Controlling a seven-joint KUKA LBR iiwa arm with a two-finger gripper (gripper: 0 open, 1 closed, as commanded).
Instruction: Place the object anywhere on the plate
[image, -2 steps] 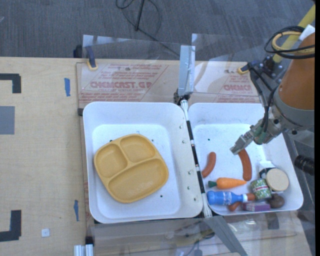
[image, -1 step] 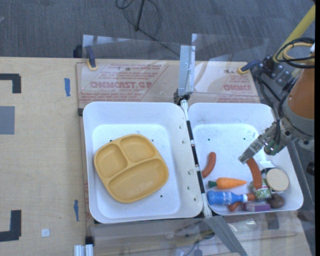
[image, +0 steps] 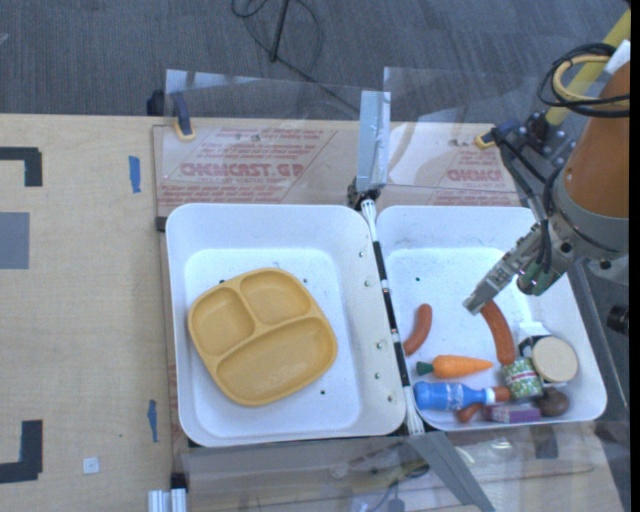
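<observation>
A yellow divided plate lies in the left bin, with nothing on it. The right bin holds toy food along its near side: a red sausage, a second sausage, an orange carrot and a blue bottle. My gripper hangs over the middle of the right bin. It is slanted down to the left, with its tip just left of the second sausage's upper end. I see nothing hanging from it.
In the right bin's near right corner sit a green can, a round tan-topped tub and a dark plum. A raised rim divides the bins. Cardboard lies behind them.
</observation>
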